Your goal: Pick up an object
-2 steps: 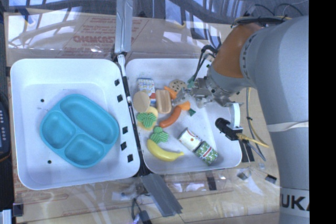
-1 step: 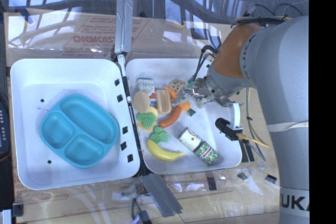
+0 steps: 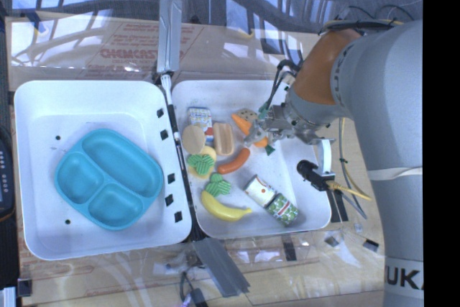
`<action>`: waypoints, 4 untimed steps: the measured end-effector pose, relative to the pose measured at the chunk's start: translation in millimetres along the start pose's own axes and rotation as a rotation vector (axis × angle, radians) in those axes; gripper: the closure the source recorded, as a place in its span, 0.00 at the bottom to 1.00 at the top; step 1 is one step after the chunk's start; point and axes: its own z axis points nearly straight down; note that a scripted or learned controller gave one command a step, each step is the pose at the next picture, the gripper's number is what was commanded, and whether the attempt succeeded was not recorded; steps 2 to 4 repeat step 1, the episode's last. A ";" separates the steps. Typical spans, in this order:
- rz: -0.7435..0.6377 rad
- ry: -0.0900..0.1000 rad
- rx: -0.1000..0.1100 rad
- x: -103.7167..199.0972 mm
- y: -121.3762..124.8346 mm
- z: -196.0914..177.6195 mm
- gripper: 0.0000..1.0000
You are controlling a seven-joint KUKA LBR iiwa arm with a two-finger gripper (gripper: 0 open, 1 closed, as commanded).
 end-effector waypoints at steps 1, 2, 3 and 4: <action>0.094 0.000 -0.009 67.9 -29.8 -112.0 1.00; 0.094 0.000 -0.009 67.9 -29.8 -112.0 1.00; 0.094 0.000 -0.009 67.9 -29.8 -112.0 1.00; 0.094 0.000 -0.009 67.9 -29.8 -112.0 1.00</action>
